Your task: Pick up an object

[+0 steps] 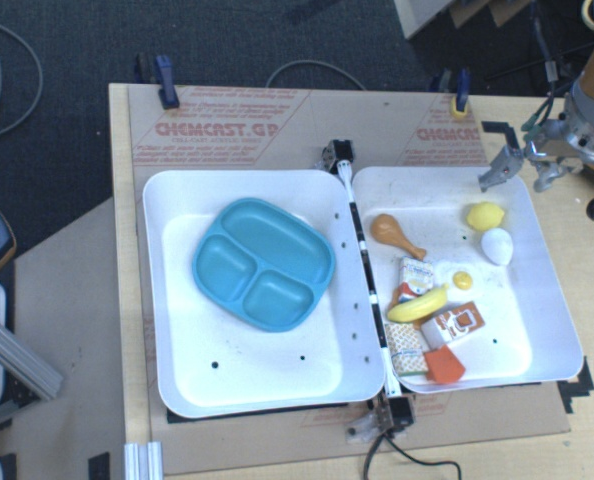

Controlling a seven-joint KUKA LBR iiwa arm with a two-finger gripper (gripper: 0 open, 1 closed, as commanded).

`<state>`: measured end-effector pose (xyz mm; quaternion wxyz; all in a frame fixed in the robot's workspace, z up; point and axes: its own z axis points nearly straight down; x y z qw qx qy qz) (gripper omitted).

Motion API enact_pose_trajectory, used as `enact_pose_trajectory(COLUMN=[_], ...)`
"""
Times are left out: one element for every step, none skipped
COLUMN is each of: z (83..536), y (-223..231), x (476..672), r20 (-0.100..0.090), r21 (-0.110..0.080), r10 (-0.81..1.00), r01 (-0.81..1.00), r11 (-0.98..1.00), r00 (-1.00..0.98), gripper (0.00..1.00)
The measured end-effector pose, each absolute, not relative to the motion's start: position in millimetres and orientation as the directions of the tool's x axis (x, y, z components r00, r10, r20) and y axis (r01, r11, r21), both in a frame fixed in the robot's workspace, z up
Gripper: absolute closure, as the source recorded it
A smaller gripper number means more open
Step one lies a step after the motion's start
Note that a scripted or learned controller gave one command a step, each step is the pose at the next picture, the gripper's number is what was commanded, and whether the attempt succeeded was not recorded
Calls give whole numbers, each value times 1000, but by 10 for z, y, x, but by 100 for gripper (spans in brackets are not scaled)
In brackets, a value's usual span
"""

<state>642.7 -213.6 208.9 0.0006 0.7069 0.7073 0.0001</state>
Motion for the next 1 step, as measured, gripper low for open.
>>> enact_pose_trajectory(z=[834], y=[-2156], x=[6649], r20=[23], r21=[-13], r10=[1000], r01=[1000], r11=[4], r00=[-4], gripper=[0])
